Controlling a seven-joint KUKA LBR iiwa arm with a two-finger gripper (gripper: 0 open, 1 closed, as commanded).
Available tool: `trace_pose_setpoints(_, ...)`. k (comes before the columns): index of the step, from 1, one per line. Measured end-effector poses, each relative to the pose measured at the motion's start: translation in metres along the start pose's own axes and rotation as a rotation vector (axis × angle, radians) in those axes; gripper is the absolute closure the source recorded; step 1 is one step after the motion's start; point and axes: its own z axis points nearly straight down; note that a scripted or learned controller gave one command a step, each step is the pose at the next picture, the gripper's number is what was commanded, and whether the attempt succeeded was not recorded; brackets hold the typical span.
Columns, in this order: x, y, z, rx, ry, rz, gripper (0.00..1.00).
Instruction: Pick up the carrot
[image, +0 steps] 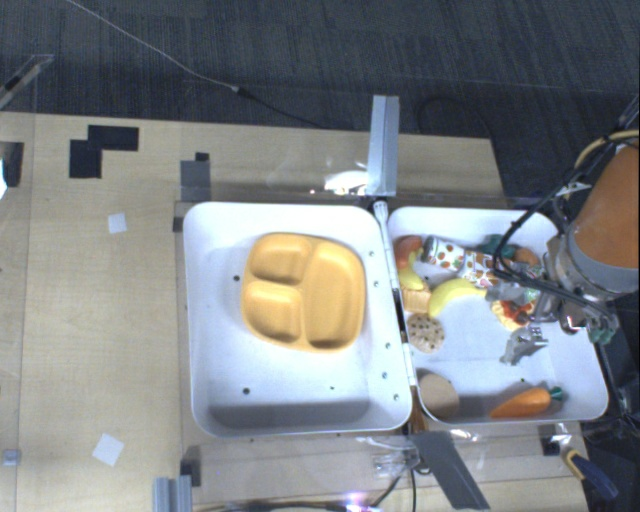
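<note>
The carrot (522, 402), orange with a green top at its right end, lies along the front wall of the right bin (590, 400), near the front right corner. My gripper (524, 344) hangs over the right half of that bin, a little behind the carrot and apart from it. Nothing shows in its grasp. The grey arm with its orange band (610, 215) comes in from the right above the bin's far right side.
Behind and left of the gripper lie a banana (450, 296), a chocolate-chip cookie (425, 332), a patterned tube (455, 257) and small red items (508, 312). A brown round item (438, 392) sits front left. The left bin (210, 400) holds a yellow divided plate (305, 290).
</note>
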Motion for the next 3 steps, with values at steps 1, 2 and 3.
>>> trace_pose_setpoints(1, -0.052, -0.008, 0.077, -0.001, 0.003, 0.170, 0.00)
trace_pose_setpoints(2, 0.007, -0.009, 0.122, 0.001, -0.008, 0.236, 0.00)
trace_pose_setpoints(3, 0.016, -0.056, 0.122, 0.000, -0.006, 0.503, 0.00)
